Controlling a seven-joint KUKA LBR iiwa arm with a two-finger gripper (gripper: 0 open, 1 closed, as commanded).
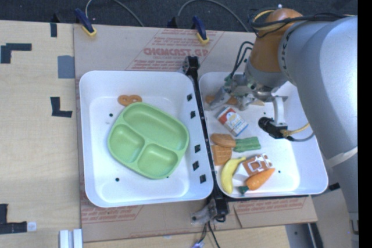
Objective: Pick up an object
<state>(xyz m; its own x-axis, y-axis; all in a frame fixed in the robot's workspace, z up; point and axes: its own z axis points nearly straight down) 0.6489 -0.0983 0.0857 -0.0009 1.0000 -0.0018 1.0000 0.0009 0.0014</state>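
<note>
My arm point(314, 61) comes in from the right and bends down over the right bin point(308, 151). My gripper point(225, 96) is low in the far left corner of this bin, close to the wall that divides the two bins. I cannot tell its state, because the metal parts are small and mixed with the things under them.

Just in front of my gripper lies a small carton point(232, 121) with a red and white label, tilted on its side; I cannot tell if they touch. Nearer to the front of the bin there is a brown bread roll point(222, 140), and beside it, to the right, a green flat piece point(247, 144). Under the roll is an orange waffle-like piece point(221, 154). At the front edge lie a yellow banana point(228, 174), an orange carrot point(259, 179) and a small red and white box point(254, 164), all close together.

The left bin point(93, 142) holds a green plate point(148, 140) with three sections, lying a little turned. Behind it, near the far wall, is a small orange pretzel point(129, 100), just beside the plate's edge.

A black cable point(285, 130) with a yellow wire hangs from my wrist over the right bin.
</note>
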